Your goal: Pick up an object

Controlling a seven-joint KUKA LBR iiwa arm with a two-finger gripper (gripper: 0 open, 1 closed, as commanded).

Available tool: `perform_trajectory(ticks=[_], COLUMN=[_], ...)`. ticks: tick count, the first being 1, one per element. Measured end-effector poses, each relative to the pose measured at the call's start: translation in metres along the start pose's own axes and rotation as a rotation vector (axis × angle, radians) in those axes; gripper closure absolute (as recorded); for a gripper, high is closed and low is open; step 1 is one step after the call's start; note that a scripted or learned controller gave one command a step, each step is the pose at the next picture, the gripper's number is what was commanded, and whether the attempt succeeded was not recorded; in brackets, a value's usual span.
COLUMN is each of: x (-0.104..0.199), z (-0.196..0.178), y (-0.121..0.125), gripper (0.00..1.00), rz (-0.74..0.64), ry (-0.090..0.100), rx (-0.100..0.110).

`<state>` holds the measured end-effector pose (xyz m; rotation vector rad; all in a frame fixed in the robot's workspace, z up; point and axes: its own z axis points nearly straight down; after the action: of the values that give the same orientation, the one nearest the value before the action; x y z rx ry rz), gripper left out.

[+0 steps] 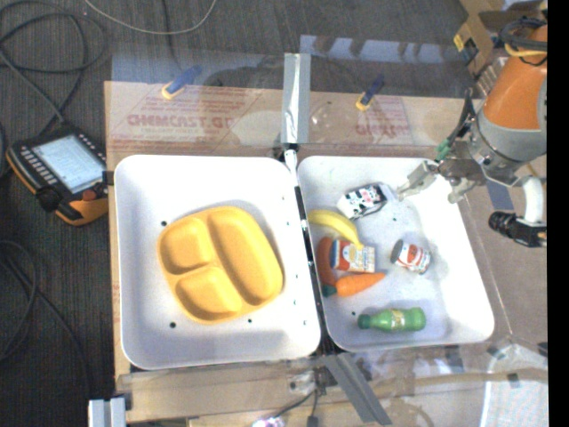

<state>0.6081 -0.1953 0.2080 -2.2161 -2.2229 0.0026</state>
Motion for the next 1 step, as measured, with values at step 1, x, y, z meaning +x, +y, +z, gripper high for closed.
perform_trajectory(ticks=[1], x=[-0.0035], z=[0.1145], y=[-0.0316], gripper=[0.0], rz=[-0.02], ry=[0.0], rx=[-0.003])
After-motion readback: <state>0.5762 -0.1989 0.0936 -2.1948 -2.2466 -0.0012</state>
